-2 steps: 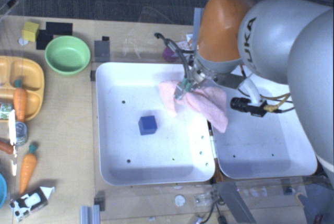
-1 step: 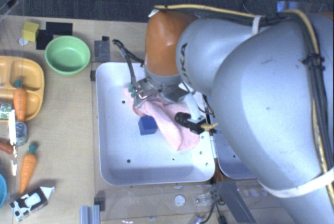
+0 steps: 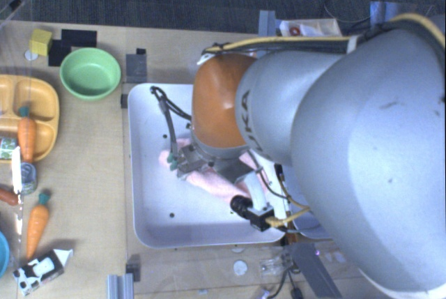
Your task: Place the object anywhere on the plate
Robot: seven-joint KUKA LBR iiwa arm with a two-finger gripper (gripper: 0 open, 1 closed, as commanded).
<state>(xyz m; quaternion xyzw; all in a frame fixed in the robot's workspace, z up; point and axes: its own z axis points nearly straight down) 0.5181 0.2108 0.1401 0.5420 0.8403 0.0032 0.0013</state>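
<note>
The grey arm [image 3: 348, 144], with its orange band [image 3: 219, 106], reaches in from the right and covers most of the white bin [image 3: 150, 221], leaving the bin's left and front parts bare. Under the wrist lies a pink plate [image 3: 212, 182], roughly at the bin's middle, largely hidden. The gripper [image 3: 180, 164] sits low over the plate's left edge; whether it is open or closed cannot be told, and the object is perhaps hidden beneath it. On the bench's left stand a yellow divided tray [image 3: 42, 99] with a carrot [image 3: 26, 137], a green bowl [image 3: 89, 72] behind it, and a second carrot [image 3: 36, 221] toward the front-left corner.
</note>
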